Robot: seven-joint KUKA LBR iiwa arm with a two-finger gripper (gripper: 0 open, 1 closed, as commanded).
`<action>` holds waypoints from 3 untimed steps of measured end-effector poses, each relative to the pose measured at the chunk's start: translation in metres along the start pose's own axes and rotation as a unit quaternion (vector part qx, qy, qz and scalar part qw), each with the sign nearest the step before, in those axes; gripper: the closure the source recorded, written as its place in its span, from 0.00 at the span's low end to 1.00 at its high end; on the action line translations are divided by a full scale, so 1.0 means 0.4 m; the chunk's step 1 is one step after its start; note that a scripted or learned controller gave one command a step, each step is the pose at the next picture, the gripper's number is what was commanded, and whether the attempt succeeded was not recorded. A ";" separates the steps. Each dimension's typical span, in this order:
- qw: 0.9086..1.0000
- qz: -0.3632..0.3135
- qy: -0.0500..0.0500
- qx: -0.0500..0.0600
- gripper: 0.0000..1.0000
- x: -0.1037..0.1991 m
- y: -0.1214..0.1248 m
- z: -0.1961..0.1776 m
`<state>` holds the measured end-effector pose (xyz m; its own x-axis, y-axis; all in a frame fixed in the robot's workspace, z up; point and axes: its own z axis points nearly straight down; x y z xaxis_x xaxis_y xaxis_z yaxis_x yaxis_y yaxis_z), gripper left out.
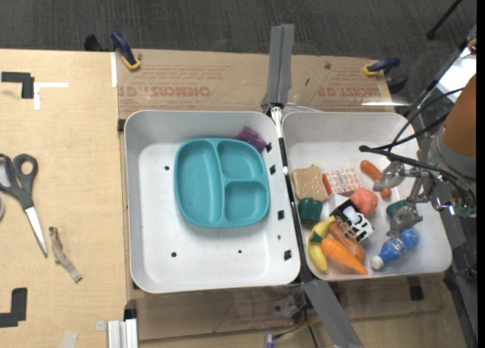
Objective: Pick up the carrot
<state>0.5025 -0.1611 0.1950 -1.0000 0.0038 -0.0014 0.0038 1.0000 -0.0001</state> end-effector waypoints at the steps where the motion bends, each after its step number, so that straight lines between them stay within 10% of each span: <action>1: 0.997 0.080 -0.002 0.000 0.00 0.058 0.103 0.169; 2: 0.923 0.386 -0.001 0.000 0.00 0.059 -0.127 0.156; 3: 0.931 0.365 -0.001 0.000 0.00 -0.214 0.003 0.253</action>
<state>0.5881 -0.1603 0.0940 -0.7305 0.6830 -0.0035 0.6830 0.7305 0.0009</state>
